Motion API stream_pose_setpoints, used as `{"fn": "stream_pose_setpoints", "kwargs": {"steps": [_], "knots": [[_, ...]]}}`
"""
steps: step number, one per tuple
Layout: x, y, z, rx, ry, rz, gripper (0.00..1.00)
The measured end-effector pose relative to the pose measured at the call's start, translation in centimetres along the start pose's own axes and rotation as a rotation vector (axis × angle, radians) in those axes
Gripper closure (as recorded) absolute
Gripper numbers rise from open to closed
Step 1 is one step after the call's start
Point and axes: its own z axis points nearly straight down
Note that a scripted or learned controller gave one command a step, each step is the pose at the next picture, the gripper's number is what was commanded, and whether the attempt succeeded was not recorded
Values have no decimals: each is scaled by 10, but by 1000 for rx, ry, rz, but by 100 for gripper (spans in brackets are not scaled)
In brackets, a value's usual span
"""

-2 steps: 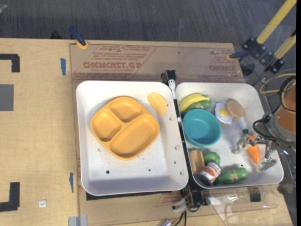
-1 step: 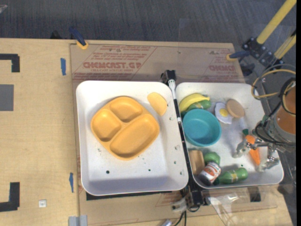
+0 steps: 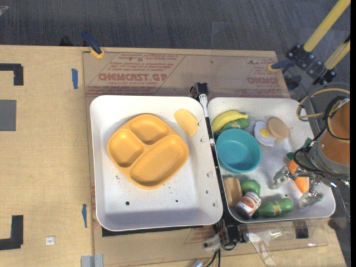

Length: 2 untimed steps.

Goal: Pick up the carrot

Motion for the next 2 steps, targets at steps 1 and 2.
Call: {"fn": "stream_pose_setpoints", "kwargs": {"steps": [1, 2], "knots": [[-7, -1, -13, 7, -13, -2, 100], [-6, 0, -12, 5, -12, -3, 0]]}}
